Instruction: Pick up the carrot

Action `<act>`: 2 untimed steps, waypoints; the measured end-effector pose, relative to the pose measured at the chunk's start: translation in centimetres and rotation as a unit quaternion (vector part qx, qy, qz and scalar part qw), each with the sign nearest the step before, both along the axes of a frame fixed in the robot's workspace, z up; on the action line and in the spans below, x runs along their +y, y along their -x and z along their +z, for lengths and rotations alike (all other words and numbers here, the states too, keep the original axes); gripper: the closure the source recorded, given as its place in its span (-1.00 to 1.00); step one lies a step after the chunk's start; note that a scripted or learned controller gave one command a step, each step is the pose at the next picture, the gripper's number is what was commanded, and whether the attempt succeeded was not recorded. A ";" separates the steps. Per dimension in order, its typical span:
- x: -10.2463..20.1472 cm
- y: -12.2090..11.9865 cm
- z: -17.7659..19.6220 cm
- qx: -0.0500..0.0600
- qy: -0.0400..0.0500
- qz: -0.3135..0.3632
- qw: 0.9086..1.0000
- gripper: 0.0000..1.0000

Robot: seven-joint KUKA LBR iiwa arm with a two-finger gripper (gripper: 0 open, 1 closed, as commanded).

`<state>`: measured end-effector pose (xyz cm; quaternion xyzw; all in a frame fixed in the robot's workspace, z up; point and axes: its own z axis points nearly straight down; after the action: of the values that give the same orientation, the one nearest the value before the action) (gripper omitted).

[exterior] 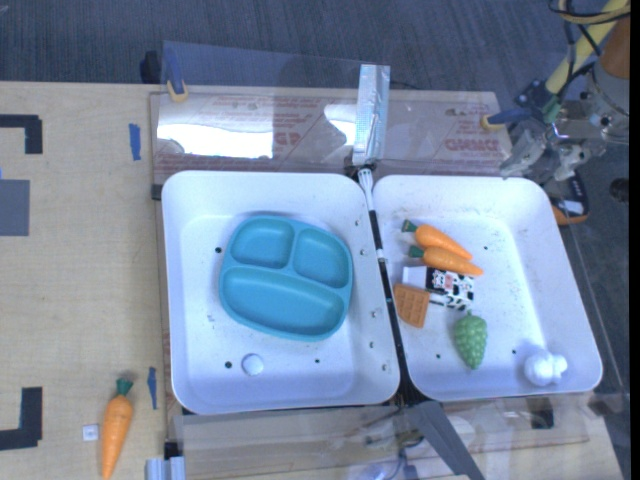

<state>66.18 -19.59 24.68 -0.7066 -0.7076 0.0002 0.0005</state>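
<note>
Camera view places the gripper [545, 148] at the upper right, above the far right corner of the right bin [560, 258] and outside its rim. You cannot tell its state: the assembly is small and tangled with cables.

Two carrots [440, 238] lie in the right bin near the divider, one just behind the other and touching or nearly so. From the gripper they lie to the left and toward the near edge of the view. Each long axis runs from green top at upper left to tip at lower right.

Note the black-and-white toy [451, 286] just beside the nearer carrot [447, 259]; judge the clearance there as tight.

A third carrot [116, 428] lies on the bench at lower left, outside the left bin [190, 298] and well apart from the gripper.
</note>
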 end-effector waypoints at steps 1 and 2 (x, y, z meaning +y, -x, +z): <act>6.3 -0.3 -14.0 0.004 -0.002 0.073 0.997 -1.00; 7.7 6.8 -16.0 -0.003 0.001 0.092 0.996 -1.00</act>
<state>59.42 -11.84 8.66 -0.6385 -0.7696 -0.0013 -0.0018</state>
